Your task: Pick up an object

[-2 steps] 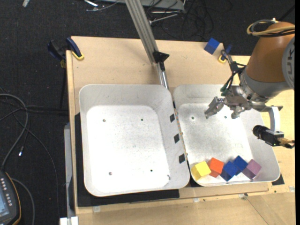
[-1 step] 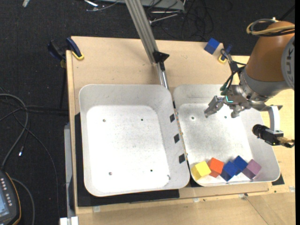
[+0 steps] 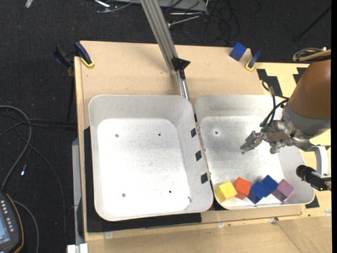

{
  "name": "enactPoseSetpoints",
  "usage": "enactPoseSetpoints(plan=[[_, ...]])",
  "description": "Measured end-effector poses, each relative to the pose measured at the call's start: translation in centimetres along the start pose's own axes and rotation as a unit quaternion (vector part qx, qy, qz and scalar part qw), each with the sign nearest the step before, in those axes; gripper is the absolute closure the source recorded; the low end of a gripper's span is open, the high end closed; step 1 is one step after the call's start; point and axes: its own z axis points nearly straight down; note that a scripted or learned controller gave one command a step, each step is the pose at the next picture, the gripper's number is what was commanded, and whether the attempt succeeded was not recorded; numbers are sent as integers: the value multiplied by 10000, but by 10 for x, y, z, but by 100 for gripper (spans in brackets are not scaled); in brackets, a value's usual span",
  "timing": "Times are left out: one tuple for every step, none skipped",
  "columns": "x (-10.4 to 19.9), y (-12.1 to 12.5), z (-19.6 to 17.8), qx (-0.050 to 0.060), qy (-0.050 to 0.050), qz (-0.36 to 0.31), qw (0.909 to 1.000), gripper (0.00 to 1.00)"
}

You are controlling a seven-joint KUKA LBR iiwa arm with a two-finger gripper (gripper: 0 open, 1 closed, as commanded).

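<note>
Risk first: the blocks are packed against the near wall of the right bin (image 3: 295,107), so you should expect the hand (image 3: 251,143) to clip that wall, or to close on two blocks at once and squeeze one out. The hand hangs above the bin's bare middle, well apart from the blocks, nothing between its fingers; you cannot tell how far they are spread from this slant. A straight drop from there would likely meet bare floor.

Surface (image 3: 131,67): tan board carrying both bins side by side, the left bin (image 3: 95,141) speckled with dark marks. A metal pole (image 3: 160,30) slants in from the far side to the seam between the bins. Clamps (image 3: 84,57) at the far corners, and a loose blue block (image 3: 238,50) by the far right one.

Room: dark carpet (image 3: 37,88), cables trailing on it at left.

Targets in a row, touching: blue block (image 3: 263,188), orange block (image 3: 242,186), yellow block (image 3: 227,191), purple block (image 3: 283,190).
</note>
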Motion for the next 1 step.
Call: enactPoseSetpoints(plan=[[41, -14, 99, -5, 9, -38, 10000, 0]])
